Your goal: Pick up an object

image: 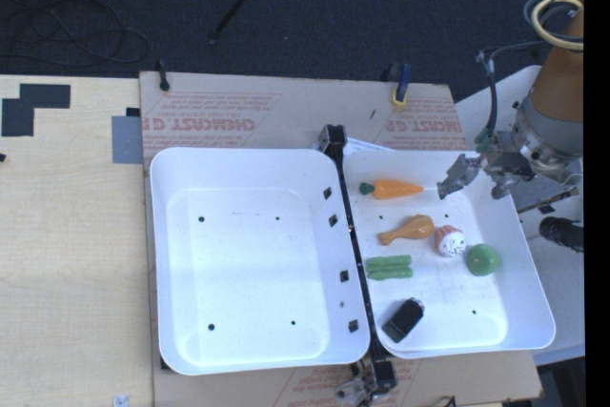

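1. Hovering at the frame's right, your gripper [479,178] is holding nothing, fingers apart.
2. You're nearest the toy carrot [393,190], lying centre-right; descend squarely across its width before closing.

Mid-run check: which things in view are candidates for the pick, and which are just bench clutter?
Candidates, all in the right bin:
toy carrot
tan drumstick
green bean piece
red-and-white ball
green ball
black block
The gripper hangs over this bin.

Clutter:
left bin
yellow clamp
cardboard sheet
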Available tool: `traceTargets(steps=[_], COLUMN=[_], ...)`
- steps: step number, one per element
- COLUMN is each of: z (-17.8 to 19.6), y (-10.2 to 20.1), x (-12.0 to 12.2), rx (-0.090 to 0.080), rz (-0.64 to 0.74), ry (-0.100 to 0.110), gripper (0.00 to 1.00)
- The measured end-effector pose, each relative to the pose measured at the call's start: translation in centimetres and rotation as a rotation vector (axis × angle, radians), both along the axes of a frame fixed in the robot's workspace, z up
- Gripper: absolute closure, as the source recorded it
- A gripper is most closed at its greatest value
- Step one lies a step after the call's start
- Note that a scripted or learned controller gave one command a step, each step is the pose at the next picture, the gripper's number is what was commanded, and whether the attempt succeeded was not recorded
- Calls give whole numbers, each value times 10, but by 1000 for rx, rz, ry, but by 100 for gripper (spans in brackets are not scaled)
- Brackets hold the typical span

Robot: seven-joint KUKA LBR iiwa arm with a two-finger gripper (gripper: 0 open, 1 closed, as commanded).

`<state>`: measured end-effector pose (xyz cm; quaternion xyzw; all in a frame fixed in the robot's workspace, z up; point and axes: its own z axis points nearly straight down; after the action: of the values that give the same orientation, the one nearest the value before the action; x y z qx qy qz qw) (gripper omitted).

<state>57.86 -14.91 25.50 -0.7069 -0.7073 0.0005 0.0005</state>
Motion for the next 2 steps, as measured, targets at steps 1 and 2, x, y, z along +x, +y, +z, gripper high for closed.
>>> traceTargets(steps=[1,2], z=[-176,-65], y=[22,-3], x=[50,68], rx=[1,-3], rz=[1,0], ry=[3,-10], gripper=[0,0])
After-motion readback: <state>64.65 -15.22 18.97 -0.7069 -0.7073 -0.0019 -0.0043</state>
